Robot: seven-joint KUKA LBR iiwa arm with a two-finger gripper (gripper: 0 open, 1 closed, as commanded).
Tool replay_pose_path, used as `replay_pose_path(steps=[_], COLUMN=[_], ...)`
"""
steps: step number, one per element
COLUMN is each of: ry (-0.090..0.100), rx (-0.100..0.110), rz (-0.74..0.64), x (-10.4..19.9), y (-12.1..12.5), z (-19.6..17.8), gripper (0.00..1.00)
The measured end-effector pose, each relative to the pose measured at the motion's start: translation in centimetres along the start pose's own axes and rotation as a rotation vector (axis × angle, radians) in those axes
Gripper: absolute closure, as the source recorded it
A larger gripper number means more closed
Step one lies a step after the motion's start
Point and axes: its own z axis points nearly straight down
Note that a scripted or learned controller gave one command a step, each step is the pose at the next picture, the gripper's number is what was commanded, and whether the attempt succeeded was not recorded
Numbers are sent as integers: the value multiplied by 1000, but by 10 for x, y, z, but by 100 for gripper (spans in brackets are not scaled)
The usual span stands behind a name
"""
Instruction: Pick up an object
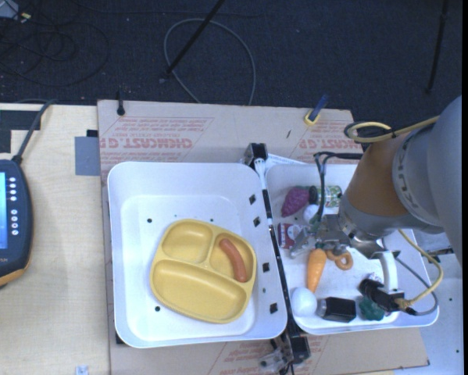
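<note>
Looking down on the desk (69, 209), we are noting two white bins side by side: the left bin (132, 201) is carrying a yellow divided plate (202, 276) with a sausage (234, 258) lying in its upper right compartment, and the right bin (421, 315) is carrying the clutter.

The arm (398, 186) is reaching in over the right bin's right edge, and the tool (327, 241) is sitting low near the bin's middle, among the objects. We cannot tell how far it is open, nor whether it has hold of anything; the wrist and cables are hiding that.

We are judging the carrot (316, 268) to be the likeliest target. It is lying just below the tool, on the side toward the bin's front edge, close to touching or touching; we cannot say which. Its long axis is running almost front to back in the bin, leaning slightly, with the narrow tip pointing at the front edge and the thick end up under the tool.

Other things in the right bin:
- purple object (295, 201) near the back left corner
- white egg-like ball (303, 298) just beyond the carrot's tip
- black block (339, 309) along the front edge
- small orange ring (343, 260) just right of the carrot

We are judging that a grasp should close across the carrot's short axis, left to right.
</note>
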Motion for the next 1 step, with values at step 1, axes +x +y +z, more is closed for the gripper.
replay_pose_path(steps=[1], ry=[0], rx=[0], rz=[1], x=[13], y=[-42], z=[0], gripper=[0])
